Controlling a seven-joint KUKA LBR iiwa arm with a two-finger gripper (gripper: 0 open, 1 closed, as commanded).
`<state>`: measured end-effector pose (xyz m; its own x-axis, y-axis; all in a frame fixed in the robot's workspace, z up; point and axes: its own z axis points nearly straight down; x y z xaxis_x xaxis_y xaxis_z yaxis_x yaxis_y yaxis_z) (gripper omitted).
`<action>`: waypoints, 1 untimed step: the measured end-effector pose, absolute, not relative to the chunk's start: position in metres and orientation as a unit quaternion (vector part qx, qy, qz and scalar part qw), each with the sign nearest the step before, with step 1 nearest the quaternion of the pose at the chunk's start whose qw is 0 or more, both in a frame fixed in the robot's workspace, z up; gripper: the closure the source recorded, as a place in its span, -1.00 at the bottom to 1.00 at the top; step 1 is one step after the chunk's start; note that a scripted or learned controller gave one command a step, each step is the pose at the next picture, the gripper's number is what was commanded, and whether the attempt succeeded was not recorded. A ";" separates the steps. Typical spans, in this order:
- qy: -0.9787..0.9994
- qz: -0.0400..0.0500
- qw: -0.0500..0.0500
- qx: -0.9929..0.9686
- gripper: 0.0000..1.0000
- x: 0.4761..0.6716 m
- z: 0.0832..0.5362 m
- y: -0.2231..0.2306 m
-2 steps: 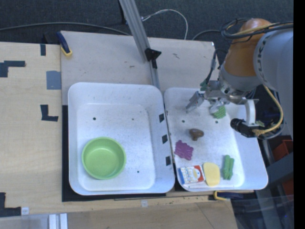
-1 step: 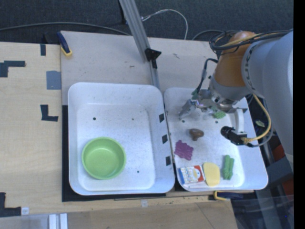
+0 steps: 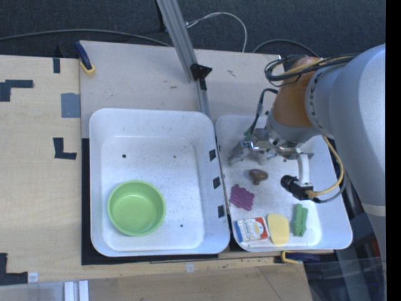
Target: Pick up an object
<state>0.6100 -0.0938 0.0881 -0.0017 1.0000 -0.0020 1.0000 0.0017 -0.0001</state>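
Observation:
My gripper (image 3: 247, 157) hangs over the upper part of the right bin (image 3: 332, 231), fingers spread open with nothing between them. Just below it lies a small brown lump (image 3: 257, 175), apart from the fingers. Further toward the front sit a purple ridged piece (image 3: 242, 197), a red and white packet (image 3: 252, 229), a yellow block (image 3: 278, 228) and a green piece (image 3: 300, 219). The orange band and grey arm cover the right bin's far right side.
A green bowl (image 3: 136, 207) sits in the front left corner of the left bin (image 3: 150, 121). A slanted metal pole (image 3: 182, 36) rises behind the bins. Cables loop around the wrist, and a black fitting (image 3: 291, 185) hangs by the arm.

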 end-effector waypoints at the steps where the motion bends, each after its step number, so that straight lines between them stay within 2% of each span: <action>1: 0.708 0.000 0.000 0.706 1.00 0.610 0.099 -0.093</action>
